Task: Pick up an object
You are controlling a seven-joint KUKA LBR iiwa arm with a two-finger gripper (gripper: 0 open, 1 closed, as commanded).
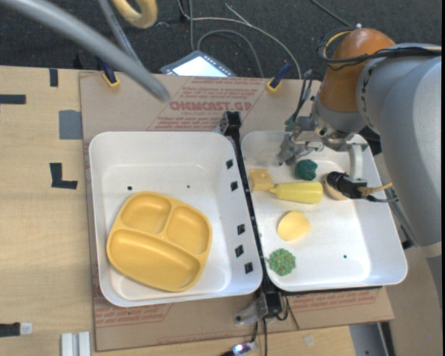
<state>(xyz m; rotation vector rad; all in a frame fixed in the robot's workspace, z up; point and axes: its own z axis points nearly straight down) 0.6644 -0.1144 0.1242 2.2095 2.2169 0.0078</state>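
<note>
My gripper (291,151) hangs low over the far part of the right bin (371,262), reaching in from the right. A small dark green object (305,170) lies just below and to the right of the gripper, close to it or touching; I cannot tell which. In front of that lies a yellow corn cob (298,192), with a small yellow piece (259,179) at its left end. Nearer the front are a pale yellow rounded object (293,225) and a green knobbly ball (282,260).
The left bin (104,154) holds a yellow divided plate (159,239). A black divider (239,199) runs between the two bins. The arm's grey body (408,124) covers the right bin's far right corner.
</note>
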